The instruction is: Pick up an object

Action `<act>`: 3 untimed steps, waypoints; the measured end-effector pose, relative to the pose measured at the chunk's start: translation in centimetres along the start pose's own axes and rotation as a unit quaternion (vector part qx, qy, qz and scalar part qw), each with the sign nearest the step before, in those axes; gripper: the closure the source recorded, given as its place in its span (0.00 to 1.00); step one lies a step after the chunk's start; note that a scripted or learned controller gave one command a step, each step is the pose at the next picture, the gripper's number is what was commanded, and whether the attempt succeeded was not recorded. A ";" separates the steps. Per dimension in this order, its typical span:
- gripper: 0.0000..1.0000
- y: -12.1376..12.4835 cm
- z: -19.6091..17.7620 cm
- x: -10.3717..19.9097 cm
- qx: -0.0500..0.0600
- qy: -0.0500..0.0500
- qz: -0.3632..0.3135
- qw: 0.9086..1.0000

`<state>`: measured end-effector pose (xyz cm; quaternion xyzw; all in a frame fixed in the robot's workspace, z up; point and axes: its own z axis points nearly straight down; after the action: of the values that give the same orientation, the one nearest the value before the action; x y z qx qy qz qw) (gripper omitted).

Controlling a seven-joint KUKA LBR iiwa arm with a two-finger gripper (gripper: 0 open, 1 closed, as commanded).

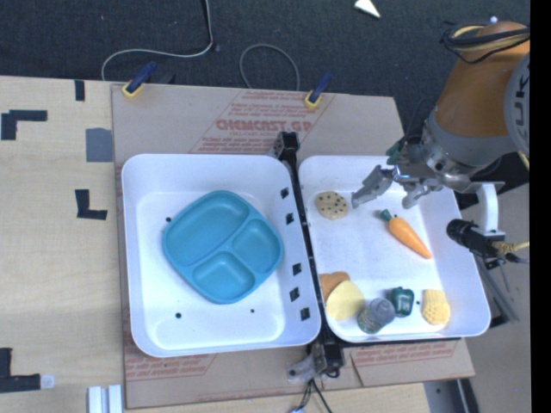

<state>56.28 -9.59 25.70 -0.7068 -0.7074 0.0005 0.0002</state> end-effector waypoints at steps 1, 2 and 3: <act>0.00 5.2 2.4 -7.1 -0.001 -0.001 0.002 1.000; 0.00 5.2 14.5 -10.9 0.004 0.000 0.001 1.000; 0.00 3.6 17.2 -10.3 -0.003 -0.002 -0.001 1.000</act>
<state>59.86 -19.90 8.50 -0.7063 -0.7079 -0.0003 -0.0033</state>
